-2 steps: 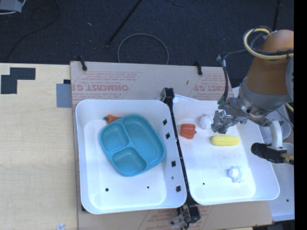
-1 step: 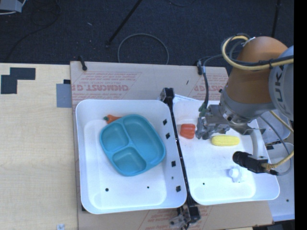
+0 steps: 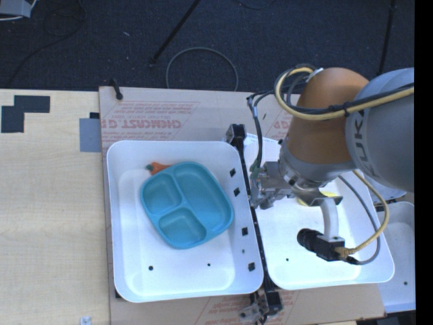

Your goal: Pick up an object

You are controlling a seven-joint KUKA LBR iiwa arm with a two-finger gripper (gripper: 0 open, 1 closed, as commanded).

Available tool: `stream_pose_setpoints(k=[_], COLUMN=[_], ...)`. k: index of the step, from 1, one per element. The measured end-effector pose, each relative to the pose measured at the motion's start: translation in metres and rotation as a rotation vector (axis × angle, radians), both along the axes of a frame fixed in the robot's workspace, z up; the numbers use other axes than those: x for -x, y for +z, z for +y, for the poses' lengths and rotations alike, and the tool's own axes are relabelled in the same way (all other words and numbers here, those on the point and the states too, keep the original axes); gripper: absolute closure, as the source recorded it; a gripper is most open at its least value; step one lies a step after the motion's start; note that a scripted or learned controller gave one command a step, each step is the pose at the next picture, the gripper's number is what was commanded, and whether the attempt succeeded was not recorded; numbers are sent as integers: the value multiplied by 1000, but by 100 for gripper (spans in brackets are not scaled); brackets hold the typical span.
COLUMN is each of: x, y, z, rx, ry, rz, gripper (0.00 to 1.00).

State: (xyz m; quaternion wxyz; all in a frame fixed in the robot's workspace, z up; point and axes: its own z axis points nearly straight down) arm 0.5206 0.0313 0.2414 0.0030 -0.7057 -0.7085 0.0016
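One pincer (image 3: pixel 260 196) hangs low over the right bin (image 3: pixel 304 276), hard against the divider; whether it is open or shut cannot be told, and nothing shows in its grip. To its left, in the left bin (image 3: pixel 169 279), lies a blue divided plate (image 3: pixel 186 204), long axis slanting, an orange object (image 3: pixel 157 168) peeping from beyond it.
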Motion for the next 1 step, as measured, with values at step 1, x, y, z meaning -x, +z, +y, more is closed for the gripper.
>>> stream_pose_setpoints(k=[1], x=[12], y=[-14], z=[44], rx=[1], ry=[0], rz=[0], gripper=[100])
